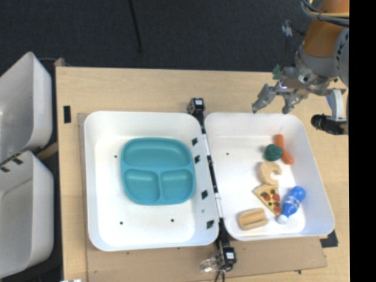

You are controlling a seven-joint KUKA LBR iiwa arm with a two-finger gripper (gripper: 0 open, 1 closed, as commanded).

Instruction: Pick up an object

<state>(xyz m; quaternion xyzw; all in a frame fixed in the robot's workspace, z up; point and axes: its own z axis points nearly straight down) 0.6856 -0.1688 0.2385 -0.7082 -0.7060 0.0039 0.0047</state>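
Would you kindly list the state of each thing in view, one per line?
gripper: open, holding nothing, above the right bin's far rim
teal divided plate: flat in the left bin
carrot: lying by the green ball
green ball: resting
croissant: lying flat
pizza slice: lying flat
blue bottle: on its side
bread roll: lying flat

A teal plastic divided tray lies in the left shallow white bin. Both bins rest on a tan wooden worktop.

Robotics lab setup: grey-and-orange industrial arm over a plywood bench, two white bins clipped together, toy food as test objects, dark backdrop behind.
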